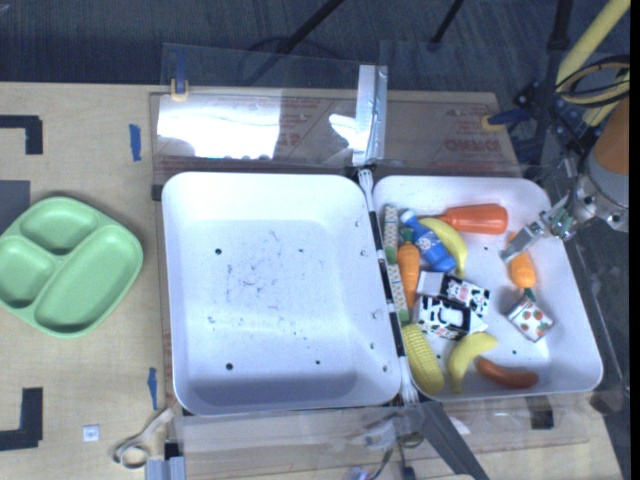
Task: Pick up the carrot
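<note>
Bench (pixel 80 128) of pale wood filled most of the frame, and on it you had the two shallow white bins side by side: the left white bin (pixel 180 198) in the centre and the right white bin (pixel 585 343) toward the right edge. The toys were all gathered in the right one, within the arm's reach.

A green divided plastic plate (pixel 130 253) sat at the far left, well apart from both bins and out of the work.

The grey arm with its orange band (pixel 610 163) came in from the upper right, slanting down and left so that the two-finger gripper (pixel 522 240) hung over the right bin's right half. I cannot tell whether it was open or closed, or whether it had hold of anything. A small stubby orange piece (pixel 523 270) lay just below its tip.

A long orange-red sausage-shaped toy (pixel 475 218) lay across the top of the pile, with a yellow plastic banana (pixel 447 238) beneath it.

What I judge to be your target, the orange tapered carrot (pixel 408 266), lay along the bin's left wall, pointing down the frame. A small blue bottle (pixel 432 250) touched its right side, and a black-and-white patterned carton (pixel 445 313) sat just below that. The gripper was well apart from it.

If that is the carrot, the wall and the bottle leave you little room on either side.
</note>
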`<state>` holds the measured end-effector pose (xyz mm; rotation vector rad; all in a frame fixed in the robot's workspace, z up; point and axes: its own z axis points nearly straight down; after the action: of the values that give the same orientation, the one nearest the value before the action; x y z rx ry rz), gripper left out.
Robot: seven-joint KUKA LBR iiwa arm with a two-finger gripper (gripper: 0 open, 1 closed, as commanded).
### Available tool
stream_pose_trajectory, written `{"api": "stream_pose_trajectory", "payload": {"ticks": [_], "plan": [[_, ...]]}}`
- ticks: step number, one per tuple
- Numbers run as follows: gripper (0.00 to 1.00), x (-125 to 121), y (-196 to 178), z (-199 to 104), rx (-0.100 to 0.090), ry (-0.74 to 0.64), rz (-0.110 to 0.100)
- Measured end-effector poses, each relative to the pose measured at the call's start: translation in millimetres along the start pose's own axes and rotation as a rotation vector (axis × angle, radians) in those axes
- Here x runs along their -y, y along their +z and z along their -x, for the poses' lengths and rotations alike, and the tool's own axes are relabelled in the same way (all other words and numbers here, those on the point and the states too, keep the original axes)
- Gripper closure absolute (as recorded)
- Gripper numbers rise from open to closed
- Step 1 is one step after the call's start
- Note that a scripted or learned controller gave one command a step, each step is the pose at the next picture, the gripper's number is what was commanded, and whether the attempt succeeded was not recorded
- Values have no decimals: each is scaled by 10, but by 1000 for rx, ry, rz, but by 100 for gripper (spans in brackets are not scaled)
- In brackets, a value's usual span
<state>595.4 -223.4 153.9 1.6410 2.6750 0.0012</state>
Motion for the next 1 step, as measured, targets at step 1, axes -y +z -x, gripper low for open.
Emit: {"api": "stream_pose_trajectory", "payload": {"ticks": [1], "plan": [[0,-11,-1201,14,0,-79,0]]}}
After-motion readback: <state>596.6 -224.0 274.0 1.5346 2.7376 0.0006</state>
